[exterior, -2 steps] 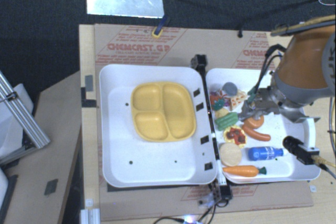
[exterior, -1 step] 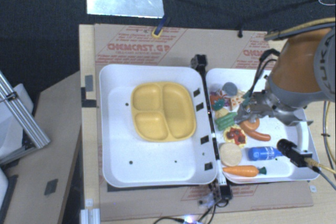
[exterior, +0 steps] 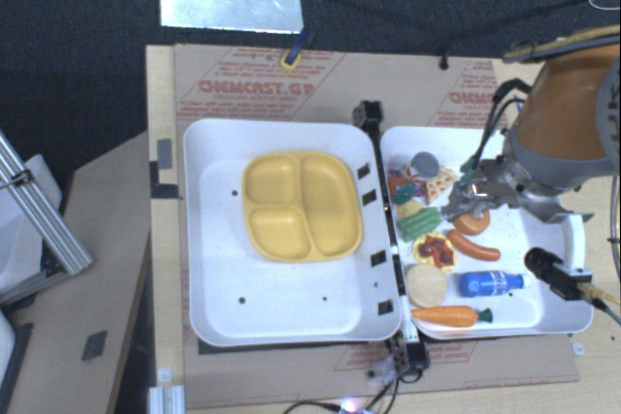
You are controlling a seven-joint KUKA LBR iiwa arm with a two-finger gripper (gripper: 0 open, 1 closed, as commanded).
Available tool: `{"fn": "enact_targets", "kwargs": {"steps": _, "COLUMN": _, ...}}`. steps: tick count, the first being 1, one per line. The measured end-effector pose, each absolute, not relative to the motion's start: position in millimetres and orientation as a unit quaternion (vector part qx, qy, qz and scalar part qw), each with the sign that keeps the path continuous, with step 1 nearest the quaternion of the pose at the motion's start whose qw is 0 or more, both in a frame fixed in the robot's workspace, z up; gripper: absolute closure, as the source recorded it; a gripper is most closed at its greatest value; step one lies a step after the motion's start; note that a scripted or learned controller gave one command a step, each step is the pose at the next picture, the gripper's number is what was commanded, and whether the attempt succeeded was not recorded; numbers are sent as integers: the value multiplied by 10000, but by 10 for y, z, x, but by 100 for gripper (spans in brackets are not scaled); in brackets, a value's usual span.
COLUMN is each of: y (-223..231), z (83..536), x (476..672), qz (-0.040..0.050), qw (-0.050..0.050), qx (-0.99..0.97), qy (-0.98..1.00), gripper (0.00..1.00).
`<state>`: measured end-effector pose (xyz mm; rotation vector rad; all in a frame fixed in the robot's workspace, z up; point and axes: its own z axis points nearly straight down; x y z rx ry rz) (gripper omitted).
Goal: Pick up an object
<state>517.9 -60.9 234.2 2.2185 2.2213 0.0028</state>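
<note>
Far to the gripper's left, in the left bin (exterior: pixel 209 305): a yellow divided plate (exterior: pixel 299 207), well apart from the action. Nearer, in the right bin (exterior: pixel 553 310), a crowd of toy food: a red-and-white piece (exterior: pixel 400 182) at the bin's left wall, a grey disc (exterior: pixel 424 164) and a holed cheese wedge (exterior: pixel 441 181) just left of the gripper, a green vegetable (exterior: pixel 419 222) down and left of it. Lower and further toward the camera: a pizza slice (exterior: pixel 436 250), a pale round bun (exterior: pixel 426 284), a carrot (exterior: pixel 448 314), a blue bottle (exterior: pixel 491 282). Directly below the gripper (exterior: pixel 473 197): an orange rounded piece (exterior: pixel 473 223), with a sausage (exterior: pixel 473 246) just past that. Grip state: cannot tell, too dark and small to read, and nothing seen held. Step in hand, judging by the low pose over the pile: the reach onto a target, most likely the orange piece or the cheese wedge. Next call: settle on one item, close cleanly, lift without dragging the neighbours.
</note>
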Motion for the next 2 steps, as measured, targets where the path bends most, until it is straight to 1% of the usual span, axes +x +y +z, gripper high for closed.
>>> {"fn": "enact_targets", "kwargs": {"steps": 1, "y": -612, "z": 2330, "x": 5149, "qz": 3, "qw": 6, "qx": 7067, "qy": 7075, "gripper": 100}}
{"fn": "enact_targets", "kwargs": {"steps": 2, "y": -589, "z": 2136, "x": 5157, "qz": -3, "qw": -4, "qx": 7068, "qy": 7074, "gripper": 100}}
